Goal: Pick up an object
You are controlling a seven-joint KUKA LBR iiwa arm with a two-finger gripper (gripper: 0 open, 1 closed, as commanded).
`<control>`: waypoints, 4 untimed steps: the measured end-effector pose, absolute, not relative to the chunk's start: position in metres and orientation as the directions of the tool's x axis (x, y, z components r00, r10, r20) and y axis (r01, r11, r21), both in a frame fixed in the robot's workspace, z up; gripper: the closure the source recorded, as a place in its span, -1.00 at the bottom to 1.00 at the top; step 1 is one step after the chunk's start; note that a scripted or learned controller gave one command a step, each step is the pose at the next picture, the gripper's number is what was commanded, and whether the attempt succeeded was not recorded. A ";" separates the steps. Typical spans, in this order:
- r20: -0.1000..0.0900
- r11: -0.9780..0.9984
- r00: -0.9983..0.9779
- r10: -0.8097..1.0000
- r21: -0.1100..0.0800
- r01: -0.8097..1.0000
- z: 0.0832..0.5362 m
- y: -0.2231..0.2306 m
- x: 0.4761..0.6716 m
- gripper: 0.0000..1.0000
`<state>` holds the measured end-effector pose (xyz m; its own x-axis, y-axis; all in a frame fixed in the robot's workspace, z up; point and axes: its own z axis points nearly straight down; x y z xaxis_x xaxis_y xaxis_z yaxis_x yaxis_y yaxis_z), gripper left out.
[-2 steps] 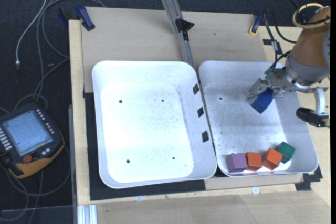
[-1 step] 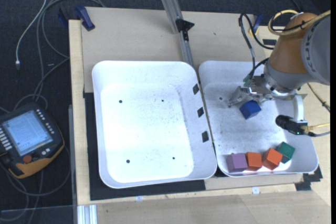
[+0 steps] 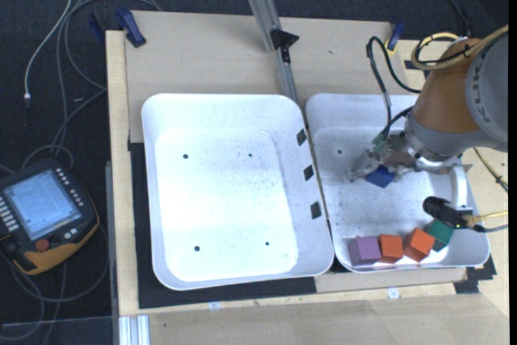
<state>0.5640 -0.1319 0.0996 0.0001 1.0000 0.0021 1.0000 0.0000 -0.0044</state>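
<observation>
The gripper [image 3: 370,166] is low in the right bin [image 3: 339,117], fingers reaching toward nine o'clock (whether spread or pinching, I cannot tell), with a blue block [image 3: 379,178] just at its five o'clock, likely its target.

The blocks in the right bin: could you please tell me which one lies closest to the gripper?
The blue block, right at the gripper near the bin's middle. The purple block, two orange blocks and green block cluster along the near wall.
</observation>
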 end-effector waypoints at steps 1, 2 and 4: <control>-0.001 0.001 -0.001 1.000 0.003 1.000 0.100 -0.135 0.586 -1.00; 0.000 0.002 -0.002 1.000 0.005 1.000 0.111 -0.135 0.586 1.00; 0.004 0.010 -0.010 1.000 0.001 1.000 0.199 0.026 0.557 1.00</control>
